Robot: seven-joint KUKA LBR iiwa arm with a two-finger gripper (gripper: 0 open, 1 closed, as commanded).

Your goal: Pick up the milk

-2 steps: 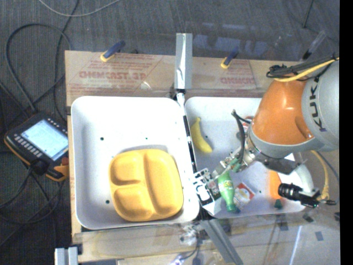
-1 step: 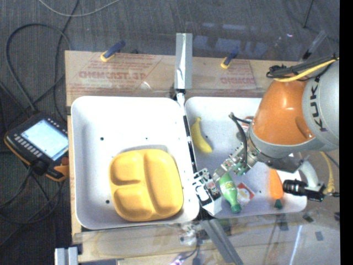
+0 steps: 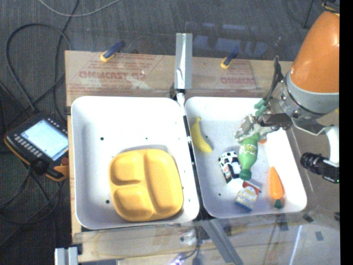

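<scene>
I am reaching in from the right with my grey arm (image 3: 317, 54), its orange band bulging large at the upper right corner, over a bench (image 3: 138, 73) that is carrying two shallow white bins side by side. The left bin (image 3: 88, 120) is holding a yellow divided tray (image 3: 146, 184), which is lying flat toward the bin's near side, tilted a little against the bin's edges. The right bin (image 3: 212, 203) is holding everything else.

My claw (image 3: 255, 121) is hanging over the far right part of the right bin, and I cannot tell how far its fingers are standing apart, nor whether anything is sitting between them; the metal parts are blurring together there. Just under the claw a green bottle (image 3: 247, 158) is lying with its neck pointing toward the near side. A banana (image 3: 199, 137) is lying along the bin's left wall. An orange carrot (image 3: 276, 185) is resting near the right wall, well apart from the banana.

The milk (image 3: 246, 196), a small carton with a red top and a blue base, is lying near the bin's near edge, between the bottle's neck and the carrot. A small black-and-white cow-patterned toy (image 3: 229, 165) is sitting just beside the bottle, on its left.
</scene>
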